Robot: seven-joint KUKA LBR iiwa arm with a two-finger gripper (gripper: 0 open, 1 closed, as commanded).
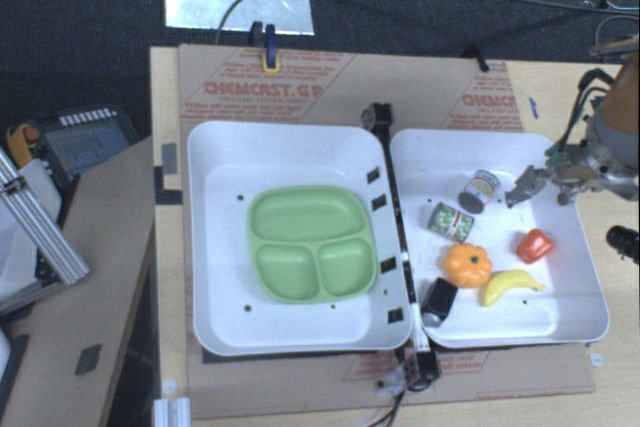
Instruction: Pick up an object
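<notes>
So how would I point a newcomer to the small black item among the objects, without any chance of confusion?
Start at the right-hand shallow white bin, the one holding the loose objects. Go to its near left corner, just beside the divider between the bins: the small black rectangular block lies there, next to the orange plastic pumpkin. It is the only dark, flat-sided piece in that bin.

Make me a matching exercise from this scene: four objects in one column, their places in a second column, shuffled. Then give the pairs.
1. green tray
2. banana
3. red pepper
4. black object

A. right bin, against the divider, near the front edge
B. left bin, middle
C. right bin, just right of the orange pumpkin
D. right bin, behind the banana, toward the right wall

Pairs: 1-B, 2-C, 3-D, 4-A
</notes>
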